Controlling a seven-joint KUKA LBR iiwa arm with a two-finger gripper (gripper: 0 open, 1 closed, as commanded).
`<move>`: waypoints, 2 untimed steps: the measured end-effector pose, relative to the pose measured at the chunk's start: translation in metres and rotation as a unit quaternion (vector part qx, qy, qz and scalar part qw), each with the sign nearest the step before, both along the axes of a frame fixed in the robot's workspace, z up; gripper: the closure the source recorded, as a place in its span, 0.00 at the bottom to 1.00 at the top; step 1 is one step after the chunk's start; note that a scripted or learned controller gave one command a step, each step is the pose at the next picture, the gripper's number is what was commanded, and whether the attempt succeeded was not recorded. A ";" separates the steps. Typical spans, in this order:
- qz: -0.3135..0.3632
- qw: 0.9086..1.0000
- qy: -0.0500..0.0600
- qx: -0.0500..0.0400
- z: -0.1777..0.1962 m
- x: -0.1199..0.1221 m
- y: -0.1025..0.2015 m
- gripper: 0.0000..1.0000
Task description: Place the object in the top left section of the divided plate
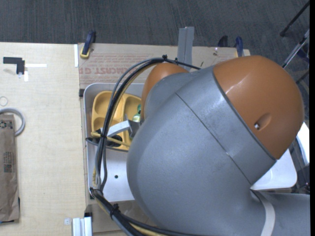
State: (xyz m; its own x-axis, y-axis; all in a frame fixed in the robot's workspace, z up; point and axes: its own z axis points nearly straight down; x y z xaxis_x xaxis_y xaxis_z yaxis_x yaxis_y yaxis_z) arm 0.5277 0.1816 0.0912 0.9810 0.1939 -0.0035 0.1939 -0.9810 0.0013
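A yellow divided plate [107, 113] lies in the left white bin [87, 146], toward its far end. The plate's upper left section looks bare from here. A small green and white object [137, 115] peeks out at the plate's right side, just beside the arm's edge. The big grey arm with its orange band [211, 141] covers most of the bins and hides the gripper. Black cables [106, 127] loop down across the plate.
The bin's bare white floor [115, 181] shows below the plate. A cardboard sheet [128, 63] lies behind the bins. On the pale bench to the left sit a brown packet [7, 166] and a grey ring [17, 119]. Blue clamps [88, 42] stand at the back edge.
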 end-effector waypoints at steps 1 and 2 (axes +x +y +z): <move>-0.002 1.000 0.002 -0.001 0.007 0.000 -0.003 1.00; -0.001 1.000 0.010 -0.004 -0.007 0.028 0.040 1.00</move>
